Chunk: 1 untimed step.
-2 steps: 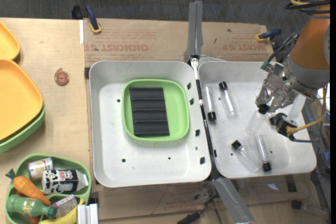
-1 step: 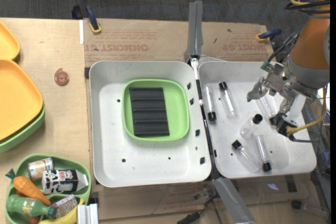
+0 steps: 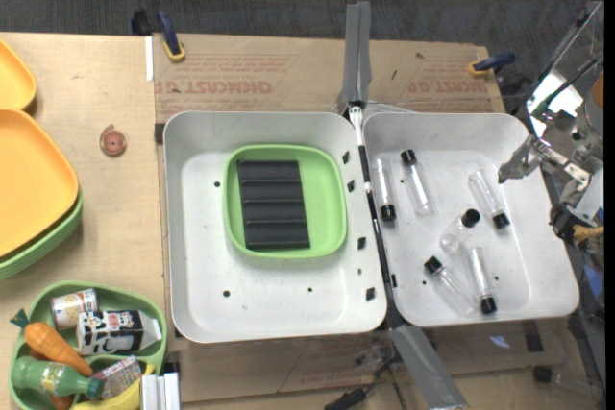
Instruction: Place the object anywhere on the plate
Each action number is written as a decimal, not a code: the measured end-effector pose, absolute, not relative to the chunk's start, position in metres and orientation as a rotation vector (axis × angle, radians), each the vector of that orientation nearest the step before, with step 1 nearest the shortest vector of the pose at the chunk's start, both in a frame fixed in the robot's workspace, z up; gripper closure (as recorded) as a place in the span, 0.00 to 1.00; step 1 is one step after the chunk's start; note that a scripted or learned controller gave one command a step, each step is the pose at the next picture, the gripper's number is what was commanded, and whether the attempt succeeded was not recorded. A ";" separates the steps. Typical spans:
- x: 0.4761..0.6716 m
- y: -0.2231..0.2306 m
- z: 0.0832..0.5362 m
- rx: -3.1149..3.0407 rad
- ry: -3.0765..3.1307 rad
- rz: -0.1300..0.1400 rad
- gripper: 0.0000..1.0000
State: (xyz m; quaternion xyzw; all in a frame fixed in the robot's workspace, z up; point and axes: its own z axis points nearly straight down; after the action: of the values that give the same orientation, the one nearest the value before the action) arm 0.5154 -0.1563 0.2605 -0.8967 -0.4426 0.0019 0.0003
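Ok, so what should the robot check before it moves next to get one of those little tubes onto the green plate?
1. Green plate sits flat in the left bin: ok.
2. Room on the plate: not ok in the middle, where a black ridged block lies; only the rim is bare.
3. Tubes lie loose in the right bin, reachable from above: ok.
4. Gripper is over the right bin's far right side: ok.
5. Something between its fingers: cannot tell.
6. A tube on the plate: not ok, none there yet.

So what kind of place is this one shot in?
Probably a robotics lab bench: two white bins on clamped cardboard, clear vials in one, a green plate in the other, office carpet behind.
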 end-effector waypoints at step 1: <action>0.478 -0.129 0.299 -2.860 -1.299 0.007 0.00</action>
State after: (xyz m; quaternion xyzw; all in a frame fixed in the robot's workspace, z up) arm 0.4777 -0.1292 0.2985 -0.9104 -0.4136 0.0022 0.0002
